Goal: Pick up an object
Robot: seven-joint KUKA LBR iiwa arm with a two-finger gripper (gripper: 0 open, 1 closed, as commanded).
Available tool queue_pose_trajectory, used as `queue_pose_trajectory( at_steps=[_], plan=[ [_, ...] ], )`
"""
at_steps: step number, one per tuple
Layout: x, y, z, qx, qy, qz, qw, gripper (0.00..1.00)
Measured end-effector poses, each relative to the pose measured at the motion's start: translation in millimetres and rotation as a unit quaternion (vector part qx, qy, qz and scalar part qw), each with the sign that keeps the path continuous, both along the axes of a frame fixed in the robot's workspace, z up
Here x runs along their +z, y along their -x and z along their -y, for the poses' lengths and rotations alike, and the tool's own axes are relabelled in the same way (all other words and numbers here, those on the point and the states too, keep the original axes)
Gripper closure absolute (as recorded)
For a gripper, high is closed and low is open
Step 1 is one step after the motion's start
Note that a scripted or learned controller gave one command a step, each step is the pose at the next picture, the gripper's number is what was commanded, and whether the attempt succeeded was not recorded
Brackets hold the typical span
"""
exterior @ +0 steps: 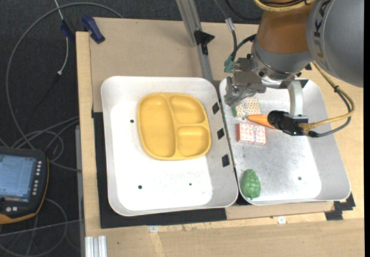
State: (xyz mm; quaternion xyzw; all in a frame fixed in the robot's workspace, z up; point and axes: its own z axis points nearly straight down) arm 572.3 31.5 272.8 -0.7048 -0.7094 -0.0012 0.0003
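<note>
My gripper hangs low over the far left corner of the right bin, under the grey and orange wrist. Just right of it lies a small patterned box, partly hidden by the gripper. An orange carrot-shaped piece lies just in front of that box. A second red-and-white patterned box sits in front of the carrot. A green knobbly object rests at the bin's near left corner, well clear of the gripper.
The left bin holds a yellow divided plate. A black cylinder with a yellow cable hangs over the right bin beside the carrot. A metal post rises behind the bins. A tablet and cables lie on the floor at left.
</note>
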Motion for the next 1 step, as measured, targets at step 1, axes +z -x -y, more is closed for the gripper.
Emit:
queue_pose_trajectory(
  at_steps=[1],
  plan=[
    [-5.6,-0.2,-49.9,0.0,0.0002,0.0,1.0,1.0]
  ],
)
